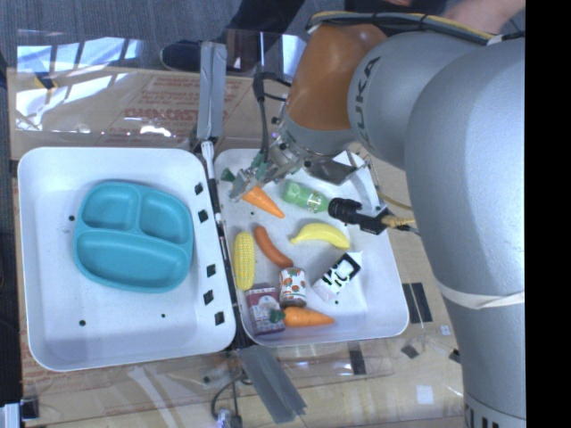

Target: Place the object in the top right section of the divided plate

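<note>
A blue divided plate lies in the left bin, with nothing in its sections. My gripper hangs over the far left corner of the right bin, right beside the thick end of an orange carrot. The carrot lies on the bin floor, pointing toward the right. The arm's grey body and orange band cover the bin's far right part.
The right bin also holds a green bottle, a banana, a corn cob, a sausage, a second carrot, a small can, a red box and a black-and-white card.
</note>
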### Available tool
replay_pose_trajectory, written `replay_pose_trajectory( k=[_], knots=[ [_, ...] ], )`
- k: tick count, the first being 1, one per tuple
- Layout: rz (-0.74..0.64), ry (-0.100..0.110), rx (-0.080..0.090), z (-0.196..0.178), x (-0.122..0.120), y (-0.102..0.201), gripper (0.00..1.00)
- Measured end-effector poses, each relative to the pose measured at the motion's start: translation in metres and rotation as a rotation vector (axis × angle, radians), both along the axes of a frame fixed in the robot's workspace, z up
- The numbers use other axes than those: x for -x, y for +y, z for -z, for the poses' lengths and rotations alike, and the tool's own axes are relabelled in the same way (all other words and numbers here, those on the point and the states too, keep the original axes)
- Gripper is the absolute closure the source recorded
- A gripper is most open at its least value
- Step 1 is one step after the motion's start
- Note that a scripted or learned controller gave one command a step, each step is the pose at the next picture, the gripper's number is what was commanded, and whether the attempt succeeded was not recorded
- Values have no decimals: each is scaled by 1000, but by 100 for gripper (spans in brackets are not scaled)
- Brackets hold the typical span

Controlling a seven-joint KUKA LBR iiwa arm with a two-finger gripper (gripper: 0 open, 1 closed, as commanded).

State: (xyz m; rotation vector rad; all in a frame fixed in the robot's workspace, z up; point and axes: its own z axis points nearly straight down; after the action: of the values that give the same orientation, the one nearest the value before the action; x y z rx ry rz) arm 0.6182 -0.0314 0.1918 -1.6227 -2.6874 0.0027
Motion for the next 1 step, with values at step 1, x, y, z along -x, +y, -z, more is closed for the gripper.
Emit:
replay_pose_trajectory(
  k=[1],
  knots=[
    [-129,-3,0,0,-3,116,100]
  ],
)
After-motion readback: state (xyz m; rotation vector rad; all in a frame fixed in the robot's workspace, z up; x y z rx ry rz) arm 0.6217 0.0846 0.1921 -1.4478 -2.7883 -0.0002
